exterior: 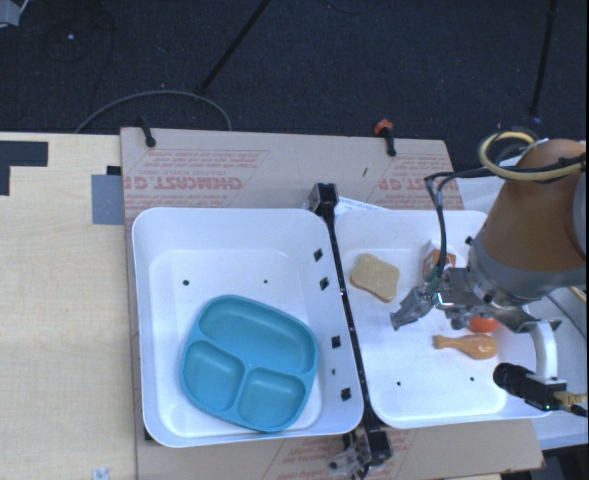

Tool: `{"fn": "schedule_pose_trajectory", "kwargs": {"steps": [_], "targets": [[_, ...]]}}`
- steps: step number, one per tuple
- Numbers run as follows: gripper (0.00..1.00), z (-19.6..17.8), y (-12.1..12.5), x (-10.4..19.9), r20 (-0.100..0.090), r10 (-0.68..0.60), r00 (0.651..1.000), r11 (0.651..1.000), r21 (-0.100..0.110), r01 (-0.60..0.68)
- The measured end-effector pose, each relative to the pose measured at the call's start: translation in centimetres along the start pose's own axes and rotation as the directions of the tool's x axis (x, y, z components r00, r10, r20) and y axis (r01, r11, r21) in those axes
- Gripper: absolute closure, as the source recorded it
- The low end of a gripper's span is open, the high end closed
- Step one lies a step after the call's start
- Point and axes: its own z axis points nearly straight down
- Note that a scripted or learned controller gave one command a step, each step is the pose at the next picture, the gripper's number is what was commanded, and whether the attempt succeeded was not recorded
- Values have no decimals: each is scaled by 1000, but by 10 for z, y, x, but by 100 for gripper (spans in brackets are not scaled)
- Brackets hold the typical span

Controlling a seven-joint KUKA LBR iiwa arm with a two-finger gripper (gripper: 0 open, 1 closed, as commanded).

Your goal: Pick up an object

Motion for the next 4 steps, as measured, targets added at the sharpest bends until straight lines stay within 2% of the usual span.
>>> {"fn": "schedule_pose_trajectory", "kwargs": {"steps": [1, 3, 4], "targets": [[0, -7, 3, 0, 1, -2, 1000, 1000, -13, 2], [0, 82, -1, -3, 0, -2, 1000, 1000, -9, 2], [0, 120, -1, -2, 2, -1, 1000, 1000, -15, 1]]}}
